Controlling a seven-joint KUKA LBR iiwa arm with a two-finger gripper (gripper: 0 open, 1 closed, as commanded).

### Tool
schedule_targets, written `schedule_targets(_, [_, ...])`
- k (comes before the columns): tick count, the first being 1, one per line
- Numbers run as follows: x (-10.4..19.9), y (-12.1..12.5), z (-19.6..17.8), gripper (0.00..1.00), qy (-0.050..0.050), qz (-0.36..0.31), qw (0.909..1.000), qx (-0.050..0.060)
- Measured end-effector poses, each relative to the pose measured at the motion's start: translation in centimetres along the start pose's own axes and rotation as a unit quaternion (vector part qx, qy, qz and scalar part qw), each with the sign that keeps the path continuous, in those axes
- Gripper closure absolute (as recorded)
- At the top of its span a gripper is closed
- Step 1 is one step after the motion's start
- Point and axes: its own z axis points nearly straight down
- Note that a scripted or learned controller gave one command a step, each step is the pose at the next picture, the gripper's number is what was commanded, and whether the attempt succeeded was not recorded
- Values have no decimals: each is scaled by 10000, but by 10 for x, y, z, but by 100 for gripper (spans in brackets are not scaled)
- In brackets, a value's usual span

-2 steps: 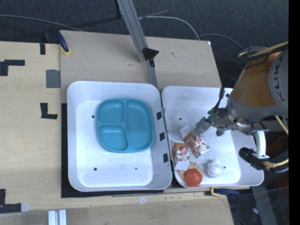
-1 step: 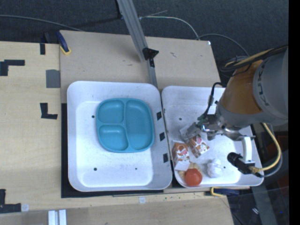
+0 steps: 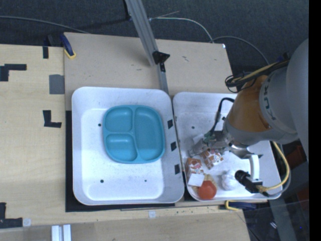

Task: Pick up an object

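The hand (image 3: 208, 143) is low in the right bin (image 3: 200, 107) above the small cluttered items (image 3: 203, 172); its grip I cannot tell, and nothing looks lifted yet

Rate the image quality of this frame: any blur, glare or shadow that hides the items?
Camera view: even, soft lighting with no strong glare on the white bins; the blue divided plate is crisp enough. The arm looks soft, and it covers part of the right bin. The small items near the end effector, including a red round one, are coarse and hard to identify.
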Motion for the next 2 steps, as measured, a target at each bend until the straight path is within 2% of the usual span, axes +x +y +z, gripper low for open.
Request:
schedule_targets(1, [1,0,-11,100,10,-8,10000,12])
schedule_targets(2, [1,-3,-73,100,5,-4,10000,-16])
